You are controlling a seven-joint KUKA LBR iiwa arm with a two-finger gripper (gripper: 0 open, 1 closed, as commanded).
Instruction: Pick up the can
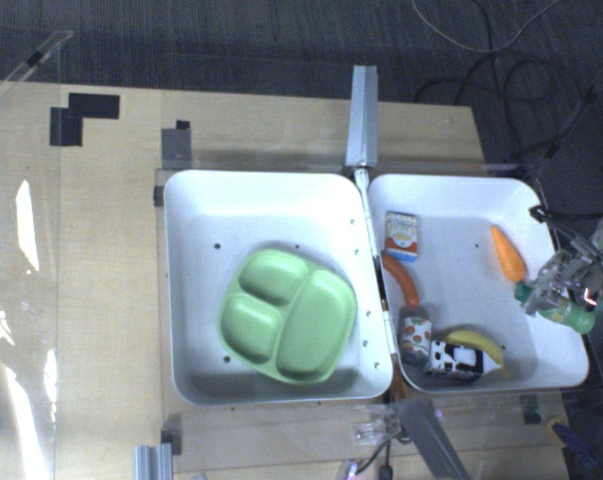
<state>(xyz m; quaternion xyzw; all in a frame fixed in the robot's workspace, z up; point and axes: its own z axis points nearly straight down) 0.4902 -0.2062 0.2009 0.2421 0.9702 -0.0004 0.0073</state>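
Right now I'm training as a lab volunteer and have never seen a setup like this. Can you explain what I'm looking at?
This is one camera fixed above a wooden bench, looking down at a slant. Two shallow white bins sit side by side. The left bin holds a green divided tray. The right bin holds small items: a small carton, a sausage, the can the robot is meant to pick up, a black-and-white cow toy, a banana and a carrot. The robot's gripper reaches in at the right edge, beside a green object. I can't tell whether it holds anything; the can lies untouched.
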